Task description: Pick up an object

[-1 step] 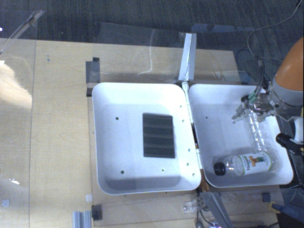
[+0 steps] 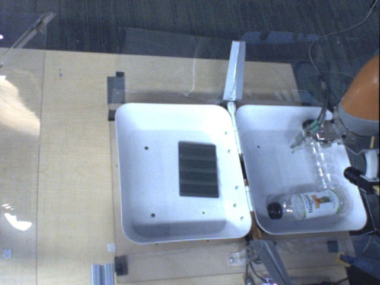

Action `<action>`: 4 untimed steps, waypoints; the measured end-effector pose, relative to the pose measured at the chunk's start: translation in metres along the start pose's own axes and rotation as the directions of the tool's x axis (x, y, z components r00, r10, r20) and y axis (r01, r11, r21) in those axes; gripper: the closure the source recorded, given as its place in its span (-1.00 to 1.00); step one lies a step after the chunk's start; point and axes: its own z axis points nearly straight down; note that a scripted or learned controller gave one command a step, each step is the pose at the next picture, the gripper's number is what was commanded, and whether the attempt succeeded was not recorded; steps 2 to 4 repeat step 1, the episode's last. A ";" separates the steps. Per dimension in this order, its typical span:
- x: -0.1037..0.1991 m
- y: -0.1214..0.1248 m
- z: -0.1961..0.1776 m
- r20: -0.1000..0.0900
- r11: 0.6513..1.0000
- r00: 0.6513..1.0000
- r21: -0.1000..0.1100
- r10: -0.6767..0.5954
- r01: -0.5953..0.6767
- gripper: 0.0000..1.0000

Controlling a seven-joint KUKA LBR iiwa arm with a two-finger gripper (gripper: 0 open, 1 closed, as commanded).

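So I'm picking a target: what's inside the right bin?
A clear bottle with a dark cap lies on its side near the right bin's front wall. The gripper and arm cover the bin's far-right part.

the grey arm (image 2: 362,108) with its orange band reaches in from the right, claw (image 2: 323,168) pointing down.

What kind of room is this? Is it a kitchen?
Probably a robot lab, not a kitchen. A robot arm reaches over two white bins on a wooden bench, with loose cables nearby.
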 end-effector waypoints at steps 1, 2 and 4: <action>-0.013 0.012 0.005 -0.014 0.988 0.988 0.019 -0.152 0.152 -1.00; -0.013 0.012 0.005 -0.014 0.988 0.988 0.019 -0.152 0.152 -1.00; -0.013 0.012 0.005 -0.014 0.988 0.988 0.019 -0.152 0.152 -1.00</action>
